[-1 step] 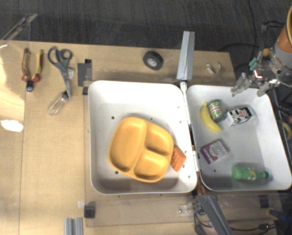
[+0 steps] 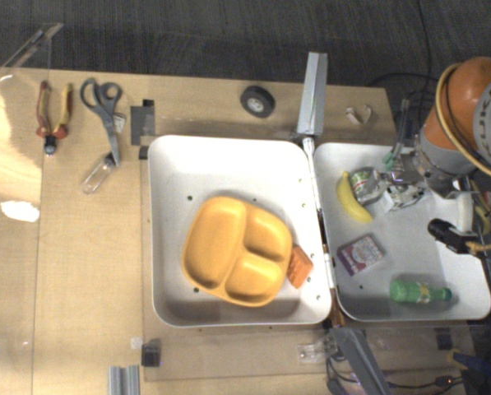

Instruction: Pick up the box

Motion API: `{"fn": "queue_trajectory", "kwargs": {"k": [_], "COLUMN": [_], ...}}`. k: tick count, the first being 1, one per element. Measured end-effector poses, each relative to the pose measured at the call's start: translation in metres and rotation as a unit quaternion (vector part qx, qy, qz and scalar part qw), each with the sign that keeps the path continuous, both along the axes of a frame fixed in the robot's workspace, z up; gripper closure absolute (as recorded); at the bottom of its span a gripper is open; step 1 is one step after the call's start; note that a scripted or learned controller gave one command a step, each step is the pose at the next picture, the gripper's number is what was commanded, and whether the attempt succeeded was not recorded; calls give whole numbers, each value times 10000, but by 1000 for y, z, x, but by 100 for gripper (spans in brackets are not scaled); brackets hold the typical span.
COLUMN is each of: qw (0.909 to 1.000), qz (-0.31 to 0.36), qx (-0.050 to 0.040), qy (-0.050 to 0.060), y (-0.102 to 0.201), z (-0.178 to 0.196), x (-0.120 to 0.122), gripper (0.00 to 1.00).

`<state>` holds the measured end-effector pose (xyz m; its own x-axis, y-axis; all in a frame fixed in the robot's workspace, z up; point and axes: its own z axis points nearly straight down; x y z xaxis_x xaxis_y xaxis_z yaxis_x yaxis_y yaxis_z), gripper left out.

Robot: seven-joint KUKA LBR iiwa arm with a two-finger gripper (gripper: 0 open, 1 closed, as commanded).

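Hovering end effector (image 2: pixel 403 189) above the right bin (image 2: pixel 475 303), beside the crumpled can (image 2: pixel 363 183); finger state indiscernible.

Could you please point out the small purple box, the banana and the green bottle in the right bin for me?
purple box (image 2: pixel 360 253), camera view, middle of its top face.
banana (image 2: pixel 353 201), camera view, middle of its curve.
green bottle (image 2: pixel 419 292), camera view, middle of its body.
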<state>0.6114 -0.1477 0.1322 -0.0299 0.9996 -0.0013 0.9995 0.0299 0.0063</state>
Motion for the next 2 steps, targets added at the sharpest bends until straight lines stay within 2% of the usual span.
{"fn": "queue_trajectory", "kwargs": {"k": [1, 2], "qw": [9997, 9996], "qz": [258, 270], "qx": [-6, -22], "qy": [-41, -86], "y": [35, 34], "z": [-42, -30], "x": [-82, -79], "gripper": [0, 100]}}
